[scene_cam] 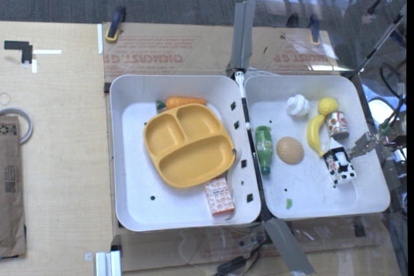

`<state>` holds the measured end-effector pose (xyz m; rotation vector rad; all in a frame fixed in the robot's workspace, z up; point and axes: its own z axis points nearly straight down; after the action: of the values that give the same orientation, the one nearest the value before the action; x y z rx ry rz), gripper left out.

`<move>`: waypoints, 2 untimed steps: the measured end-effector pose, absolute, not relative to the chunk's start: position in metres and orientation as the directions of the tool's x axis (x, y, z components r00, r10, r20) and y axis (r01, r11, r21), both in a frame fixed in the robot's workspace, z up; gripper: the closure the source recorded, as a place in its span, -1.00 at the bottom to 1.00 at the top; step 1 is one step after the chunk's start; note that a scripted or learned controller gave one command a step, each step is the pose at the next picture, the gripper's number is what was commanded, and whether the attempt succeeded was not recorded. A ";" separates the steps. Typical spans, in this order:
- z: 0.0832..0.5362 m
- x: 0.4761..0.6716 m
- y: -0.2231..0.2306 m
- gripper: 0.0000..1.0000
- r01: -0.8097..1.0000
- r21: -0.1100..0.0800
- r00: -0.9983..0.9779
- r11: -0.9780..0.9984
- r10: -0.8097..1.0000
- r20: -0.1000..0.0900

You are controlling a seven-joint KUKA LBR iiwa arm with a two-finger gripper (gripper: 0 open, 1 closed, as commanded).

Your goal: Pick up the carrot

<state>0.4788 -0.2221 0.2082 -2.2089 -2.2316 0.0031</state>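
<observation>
The carrot is orange with a green tip at its left end. It lies flat at the back of the left bin, along the far edge of a yellow divided plate and touching or nearly touching it. Nothing covers the carrot.
A red and white carton lies in front of the plate. The right bin holds a green bottle, a brown round item, a banana, a lemon, a white object, a small can and a black-and-white item.
</observation>
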 end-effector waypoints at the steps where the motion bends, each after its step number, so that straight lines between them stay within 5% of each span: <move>1: 0.208 0.479 -0.222 -1.00 1.000 -0.002 -0.010 0.010 1.000 0.000; 2: 0.208 0.479 -0.222 -1.00 1.000 -0.002 -0.010 0.010 1.000 0.000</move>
<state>0.4788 -0.2221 0.2083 -2.2088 -2.2319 0.0029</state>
